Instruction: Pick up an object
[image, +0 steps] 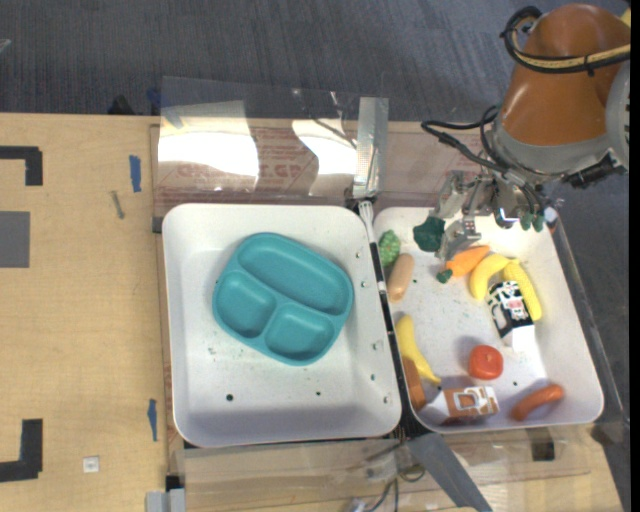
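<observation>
Teal plate, red tomato, yellow bananas.

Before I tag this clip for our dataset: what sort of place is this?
Probably a robotics lab bench: two white bins side by side, toy food like a banana, and a gripper reaching in.
</observation>
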